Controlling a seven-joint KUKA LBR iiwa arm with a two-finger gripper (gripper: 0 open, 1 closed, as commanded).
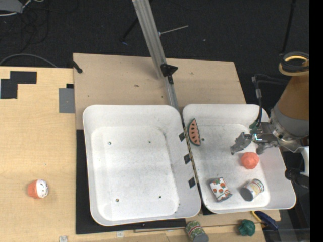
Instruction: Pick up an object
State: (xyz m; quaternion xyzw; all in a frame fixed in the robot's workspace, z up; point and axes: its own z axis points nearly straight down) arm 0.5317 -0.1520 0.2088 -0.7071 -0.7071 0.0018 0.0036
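You see gripper low in right bin, right of frame, fingers spread, grasping nothing; red ball just below.

Arm low from the right, gripper fingers spread

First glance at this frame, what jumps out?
The grey arm with its orange band reaches in from the right, its gripper hanging just above a round orange-red ball in the right white bin. Near that bin's front edge lie a small spotted white carton and a tipped metal can; a watermelon-slice toy rests by the bin's left wall.
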